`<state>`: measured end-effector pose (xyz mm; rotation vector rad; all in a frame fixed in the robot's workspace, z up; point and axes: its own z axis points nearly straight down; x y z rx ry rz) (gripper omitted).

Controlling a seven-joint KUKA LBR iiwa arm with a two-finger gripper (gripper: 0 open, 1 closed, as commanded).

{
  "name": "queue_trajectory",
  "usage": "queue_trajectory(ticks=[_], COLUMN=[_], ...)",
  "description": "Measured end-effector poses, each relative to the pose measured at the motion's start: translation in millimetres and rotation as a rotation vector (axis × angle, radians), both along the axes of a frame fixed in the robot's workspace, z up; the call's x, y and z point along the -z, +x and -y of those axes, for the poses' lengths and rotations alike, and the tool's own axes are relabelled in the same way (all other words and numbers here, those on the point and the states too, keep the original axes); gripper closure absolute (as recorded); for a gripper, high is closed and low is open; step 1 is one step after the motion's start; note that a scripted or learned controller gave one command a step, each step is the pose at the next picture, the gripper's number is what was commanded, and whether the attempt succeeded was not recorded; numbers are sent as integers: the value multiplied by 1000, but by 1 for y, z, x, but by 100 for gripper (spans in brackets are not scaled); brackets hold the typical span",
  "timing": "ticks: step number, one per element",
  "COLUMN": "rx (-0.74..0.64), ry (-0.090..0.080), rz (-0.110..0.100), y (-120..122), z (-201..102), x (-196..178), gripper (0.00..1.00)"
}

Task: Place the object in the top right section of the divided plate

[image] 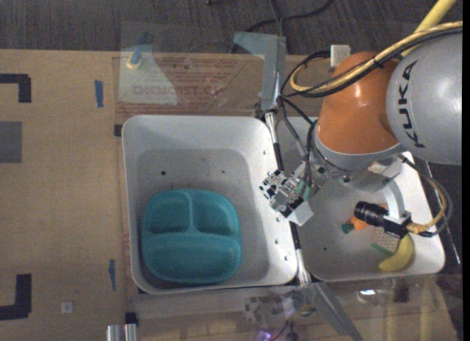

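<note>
A teal divided plate [191, 238] lies in the front part of the left bin [139, 148]. It has two small sections at the back and one wide section at the front, and all three are bare. My gripper [349, 201] hangs low over the right bin [433, 259], mostly hidden under the grey and orange wrist. Just below it lie a small orange piece with a green end [348, 225], a yellow banana [396, 256] and a green scrap [380, 246]. Nothing shows held in the gripper.
A connector block [288, 197] on the wrist juts over the wall between the two bins. Yellow and black cables [345, 67] loop behind the arm. The cardboard bench top [59, 185] lies to the left, and a clear sheet [183, 75] sits behind the left bin.
</note>
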<state>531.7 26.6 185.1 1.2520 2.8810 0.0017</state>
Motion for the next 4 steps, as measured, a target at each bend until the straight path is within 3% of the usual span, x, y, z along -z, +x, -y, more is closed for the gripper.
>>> queue_trajectory(ticks=[1,2,3,4], rx=[-88,-136,-181,-181], ry=[0,0,0,1], rz=[2,0,13,8], y=[9,-51,-48,-49], z=[-97,-113,-104,-104], x=[7,6,58,60], gripper=[100,100,100,0])
